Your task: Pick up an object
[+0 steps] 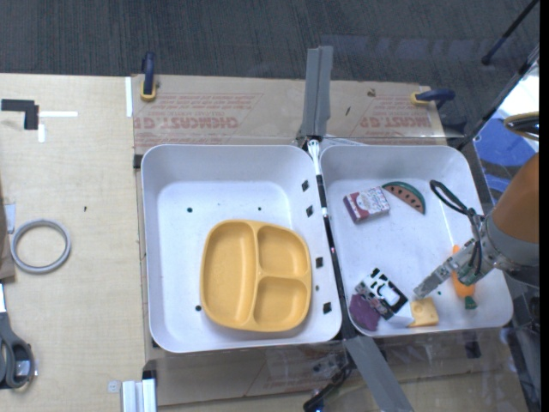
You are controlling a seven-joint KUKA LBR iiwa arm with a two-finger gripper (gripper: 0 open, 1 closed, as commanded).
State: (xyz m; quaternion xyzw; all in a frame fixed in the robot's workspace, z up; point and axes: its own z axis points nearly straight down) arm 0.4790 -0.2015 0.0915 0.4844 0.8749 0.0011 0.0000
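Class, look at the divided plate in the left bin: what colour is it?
The divided plate is plain yellow-orange, seen clearly in the camera view.

The light was bright and even, coming from above. The white bins (171, 178) shone a little pale, and shadows under things were soft and small. The picture looked a bit grainy, and the arm (515, 221) looked blurry.

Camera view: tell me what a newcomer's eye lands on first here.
The yellow three-compartment plastic plate stands out first, lying alone in the left white bin. Next come the small things scattered in the right white bin: a watermelon-slice toy and a red-and-white packet at the back, with the grey arm's gripper low over the front.
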